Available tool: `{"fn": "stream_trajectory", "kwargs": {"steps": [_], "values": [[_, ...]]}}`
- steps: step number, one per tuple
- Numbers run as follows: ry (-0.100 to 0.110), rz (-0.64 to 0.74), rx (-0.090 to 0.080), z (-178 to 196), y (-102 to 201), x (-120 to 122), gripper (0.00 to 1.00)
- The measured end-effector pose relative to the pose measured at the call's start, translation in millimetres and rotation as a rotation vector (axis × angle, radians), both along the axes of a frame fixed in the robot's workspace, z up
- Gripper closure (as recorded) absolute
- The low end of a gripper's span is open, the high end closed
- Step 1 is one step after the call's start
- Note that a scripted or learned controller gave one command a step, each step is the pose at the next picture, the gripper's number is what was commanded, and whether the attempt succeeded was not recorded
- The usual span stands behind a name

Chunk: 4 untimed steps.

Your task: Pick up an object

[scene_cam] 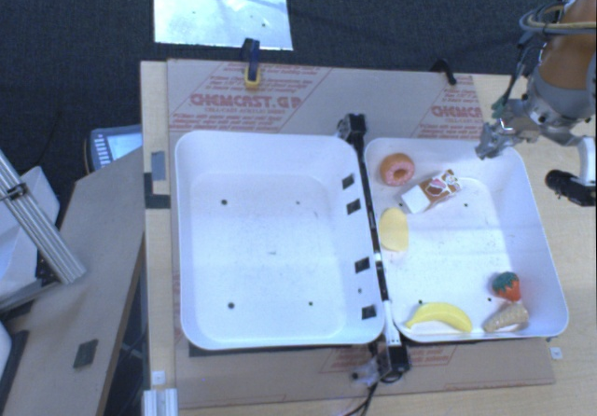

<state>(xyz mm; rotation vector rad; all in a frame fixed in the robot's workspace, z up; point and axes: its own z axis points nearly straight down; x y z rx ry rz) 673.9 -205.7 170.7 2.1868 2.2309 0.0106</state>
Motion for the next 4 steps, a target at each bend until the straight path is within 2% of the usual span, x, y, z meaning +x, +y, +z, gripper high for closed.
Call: {"fn": "stream_trajectory", "kwargs": {"steps": [4], "values": [[-0.015,0.011,-0.007,46,0,4,1.0]]}}
